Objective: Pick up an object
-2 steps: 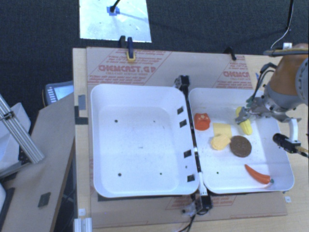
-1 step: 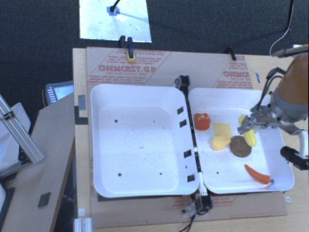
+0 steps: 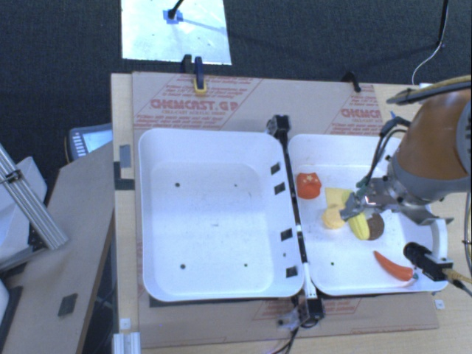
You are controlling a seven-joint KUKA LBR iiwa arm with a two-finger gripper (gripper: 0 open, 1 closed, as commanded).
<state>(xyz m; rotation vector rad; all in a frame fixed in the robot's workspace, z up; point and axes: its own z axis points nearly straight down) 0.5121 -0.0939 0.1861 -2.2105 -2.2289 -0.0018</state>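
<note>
- So the grey two-finger gripper (image 3: 355,205) is hanging low over the right shallow white plastic bin (image 3: 346,282), right on top of the little cluster of toy food.
- Honestly can't tell what the jaws are doing from up here, whether they're spread or closed, or whether anything's in them. Too small and dark.
- Closest target looks like the yellow corn-cob-shaped toy (image 3: 359,227), lying tilted just under the gripper tip, touching a round dark brown piece (image 3: 375,228) on its right.
- Just left of it there's a pale yellow rounded lump (image 3: 333,218) and a flat pale yellow block (image 3: 338,196), all bunched together.
- If I were doing this: come straight down and straddle the cob across its narrow width, not lengthwise, or the neighbours get nudged.
- Easier picks imo: the orange-red tomato-like toy (image 3: 308,185) near the bin divider, or the long red chili pepper toy (image 3: 393,265) near the front edge. Both sit apart from the clutter.
- The left white bin (image 3: 158,153) isn't involved.
</note>
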